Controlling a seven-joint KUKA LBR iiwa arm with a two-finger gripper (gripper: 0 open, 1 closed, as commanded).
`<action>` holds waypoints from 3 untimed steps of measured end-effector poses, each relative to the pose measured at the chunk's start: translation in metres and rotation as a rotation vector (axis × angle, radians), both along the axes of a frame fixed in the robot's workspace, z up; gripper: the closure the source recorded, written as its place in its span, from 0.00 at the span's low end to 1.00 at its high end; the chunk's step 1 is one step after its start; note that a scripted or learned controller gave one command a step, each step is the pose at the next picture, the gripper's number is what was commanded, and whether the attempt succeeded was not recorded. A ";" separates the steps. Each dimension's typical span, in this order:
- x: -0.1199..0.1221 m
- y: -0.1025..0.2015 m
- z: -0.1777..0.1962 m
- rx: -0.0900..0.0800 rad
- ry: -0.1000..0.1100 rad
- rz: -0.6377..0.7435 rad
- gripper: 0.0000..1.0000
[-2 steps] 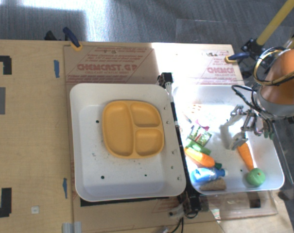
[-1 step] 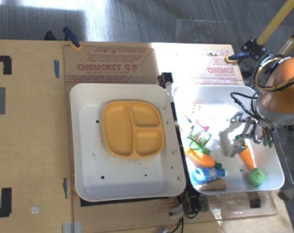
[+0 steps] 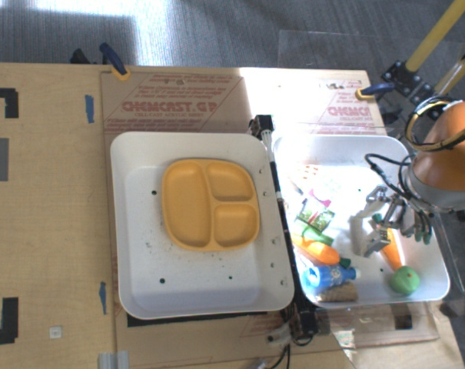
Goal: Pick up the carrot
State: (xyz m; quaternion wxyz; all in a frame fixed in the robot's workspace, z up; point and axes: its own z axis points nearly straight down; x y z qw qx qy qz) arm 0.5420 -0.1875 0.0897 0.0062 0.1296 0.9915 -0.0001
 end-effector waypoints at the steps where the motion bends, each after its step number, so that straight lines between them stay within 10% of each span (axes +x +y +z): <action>1: -0.039 -0.016 0.000 0.000 0.000 -0.004 0.00; 2: -0.035 -0.017 0.013 -0.005 -0.013 -0.001 1.00; 3: -0.035 -0.016 0.012 -0.004 -0.011 -0.001 0.00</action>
